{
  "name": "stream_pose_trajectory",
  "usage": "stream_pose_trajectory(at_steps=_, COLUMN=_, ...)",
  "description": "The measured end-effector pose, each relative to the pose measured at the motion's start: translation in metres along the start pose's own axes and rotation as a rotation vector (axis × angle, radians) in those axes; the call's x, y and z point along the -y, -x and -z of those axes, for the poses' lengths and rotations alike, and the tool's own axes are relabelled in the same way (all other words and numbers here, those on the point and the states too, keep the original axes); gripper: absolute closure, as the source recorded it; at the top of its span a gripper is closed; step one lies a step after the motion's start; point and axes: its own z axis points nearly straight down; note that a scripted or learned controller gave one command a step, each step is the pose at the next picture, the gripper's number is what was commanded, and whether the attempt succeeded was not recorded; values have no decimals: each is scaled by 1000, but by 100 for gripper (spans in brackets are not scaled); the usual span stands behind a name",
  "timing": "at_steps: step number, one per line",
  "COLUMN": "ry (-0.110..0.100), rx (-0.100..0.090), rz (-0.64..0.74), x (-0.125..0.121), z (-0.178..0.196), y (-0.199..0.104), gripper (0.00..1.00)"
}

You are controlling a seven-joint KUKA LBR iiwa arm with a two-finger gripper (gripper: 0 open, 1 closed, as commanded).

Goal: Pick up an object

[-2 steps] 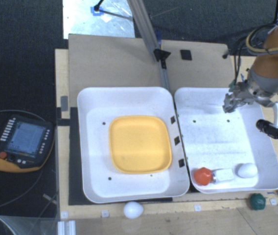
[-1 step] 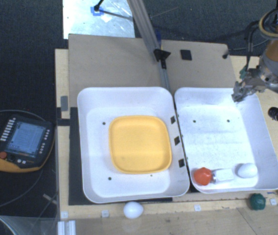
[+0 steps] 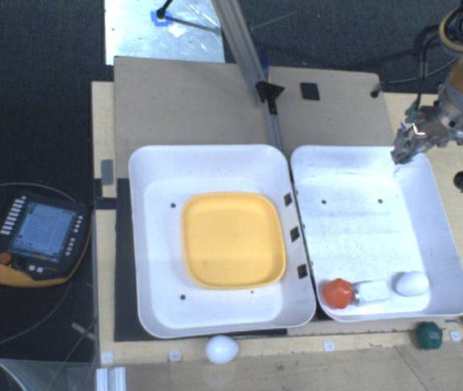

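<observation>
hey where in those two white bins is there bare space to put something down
The right bin is bare from its far wall, near the hand, down to its near edge. That edge is crowded: red ball, white block, white egg. In the left bin, the yellow plate fills the middle, leaving bare strips along the walls.

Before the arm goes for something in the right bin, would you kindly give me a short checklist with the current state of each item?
1. Objects to pick in the right bin: ok; an orange ball, a white block and a white egg lie along its near wall.
2. Pincer free of load: ok; nothing seen held.
3. Pincer over a target: not ok; it hangs at the bin's far right corner, well away from all three.
4. Room around targets: not ok; ball touches block, and all sit close to the wall.
5. Finger opening: cannot tell.
</observation>
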Motion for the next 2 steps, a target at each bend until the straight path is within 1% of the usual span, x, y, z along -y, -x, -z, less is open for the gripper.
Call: stream_pose_trajectory(at_steps=2, ry=-2, rx=-1, rz=2, x=46, z=1, y=-81, gripper=100)
